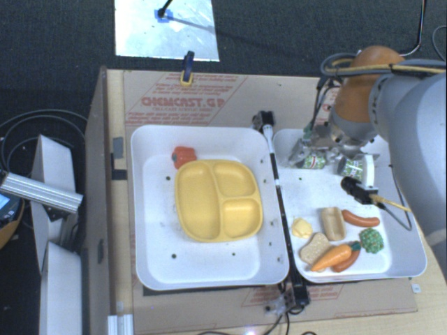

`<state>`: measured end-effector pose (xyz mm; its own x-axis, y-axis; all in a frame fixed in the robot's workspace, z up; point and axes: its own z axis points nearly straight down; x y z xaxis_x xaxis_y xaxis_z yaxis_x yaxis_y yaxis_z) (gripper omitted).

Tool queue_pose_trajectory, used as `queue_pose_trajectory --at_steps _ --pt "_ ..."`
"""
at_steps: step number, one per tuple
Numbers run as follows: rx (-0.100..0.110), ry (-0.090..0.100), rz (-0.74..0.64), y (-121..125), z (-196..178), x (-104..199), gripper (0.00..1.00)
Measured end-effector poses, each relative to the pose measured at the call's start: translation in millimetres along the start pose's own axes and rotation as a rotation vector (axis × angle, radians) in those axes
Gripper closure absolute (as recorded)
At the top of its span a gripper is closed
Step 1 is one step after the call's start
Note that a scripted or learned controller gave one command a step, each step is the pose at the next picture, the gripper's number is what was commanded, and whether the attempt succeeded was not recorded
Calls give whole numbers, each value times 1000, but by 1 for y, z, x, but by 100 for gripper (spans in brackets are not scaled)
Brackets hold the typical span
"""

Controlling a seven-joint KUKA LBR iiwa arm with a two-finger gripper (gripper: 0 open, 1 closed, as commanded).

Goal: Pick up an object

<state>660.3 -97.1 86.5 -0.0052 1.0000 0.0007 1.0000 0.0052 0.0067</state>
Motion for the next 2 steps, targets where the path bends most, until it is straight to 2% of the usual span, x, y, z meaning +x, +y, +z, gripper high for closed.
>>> queue_pose_trajectory --at_steps 1,2 --pt "-3 -3 -1 1 -11 -2 100" --pt "1 1 -1 -36 -100 77 100"
